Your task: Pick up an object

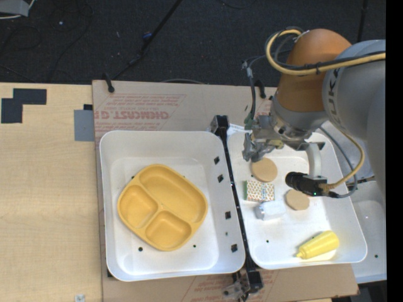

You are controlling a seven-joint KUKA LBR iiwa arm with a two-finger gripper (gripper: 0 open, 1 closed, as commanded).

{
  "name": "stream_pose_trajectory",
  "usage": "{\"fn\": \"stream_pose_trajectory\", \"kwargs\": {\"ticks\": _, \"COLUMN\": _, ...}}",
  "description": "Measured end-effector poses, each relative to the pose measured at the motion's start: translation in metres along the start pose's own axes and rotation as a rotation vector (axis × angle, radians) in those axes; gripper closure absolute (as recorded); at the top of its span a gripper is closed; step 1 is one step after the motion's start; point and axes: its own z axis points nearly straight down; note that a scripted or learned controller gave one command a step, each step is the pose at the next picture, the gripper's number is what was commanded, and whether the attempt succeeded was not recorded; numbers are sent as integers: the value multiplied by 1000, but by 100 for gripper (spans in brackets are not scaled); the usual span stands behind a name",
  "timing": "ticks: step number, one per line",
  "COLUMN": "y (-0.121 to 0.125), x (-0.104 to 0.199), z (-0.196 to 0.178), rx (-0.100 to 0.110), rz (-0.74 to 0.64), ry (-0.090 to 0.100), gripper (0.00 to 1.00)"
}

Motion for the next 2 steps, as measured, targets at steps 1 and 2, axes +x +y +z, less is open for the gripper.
{"fn": "stream_pose_trajectory", "kwargs": {"ticks": 1, "y": 11, "x": 50, "z": -8, "rx": -3, "rz": 0, "ry": -1, "gripper": 100}}
{"fn": "stream_pose_trajectory", "kwargs": {"ticks": 2, "y": 11, "x": 102, "z": 5, "rx": 1, "rz": 0, "ry": -1, "gripper": 100}}
